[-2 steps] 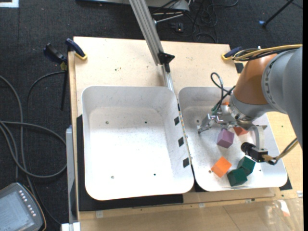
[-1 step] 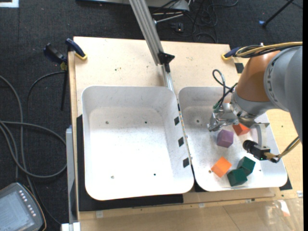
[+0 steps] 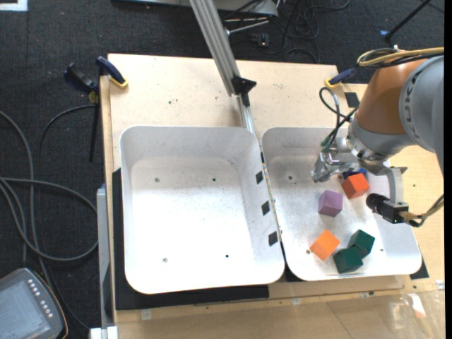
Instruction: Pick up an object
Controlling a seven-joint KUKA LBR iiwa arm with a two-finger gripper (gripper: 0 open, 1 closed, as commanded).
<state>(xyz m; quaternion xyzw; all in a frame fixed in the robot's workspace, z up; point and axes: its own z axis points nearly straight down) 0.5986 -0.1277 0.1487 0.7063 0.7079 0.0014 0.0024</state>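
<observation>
From my remote station I see the arm [image 3: 395,108] reaching in from the right side, its orange band above the wrist, with the wrist over the upper part of the right bin [image 3: 296,150]. The gripper [image 3: 326,169] hangs low over the bin floor, near the middle of the bin's upper half. I cannot tell from this slant how its jaws are set, and I see no object between them.

Objects in the right bin, as I read them:
- red-orange block [image 3: 355,184], just beside the gripper on its right and partly under the wrist hardware; I cannot tell if it touches the gripper.
- purple block [image 3: 330,203], below the gripper and apart from it, near the red-orange block.
- orange block [image 3: 325,246], toward the near edge of the bin.
- two dark green blocks, one [image 3: 363,241] higher and one [image 3: 348,260] lower, touching or nearly so, just right of the orange block.

All five blocks rest on the bin floor; none is lifted.

The left bin [image 3: 134,189] sits alongside the right one, the rims meeting along the centre line. Both stand on the pale wooden bench [image 3: 183,90]. A metal strut [image 3: 215,34] runs down at a slant from the top of the view to the junction of the bins. A blue-and-yellow clamp [image 3: 109,70] grips the bench's far left corner. Cables [image 3: 42,189] lie on the dark floor to the left.
</observation>
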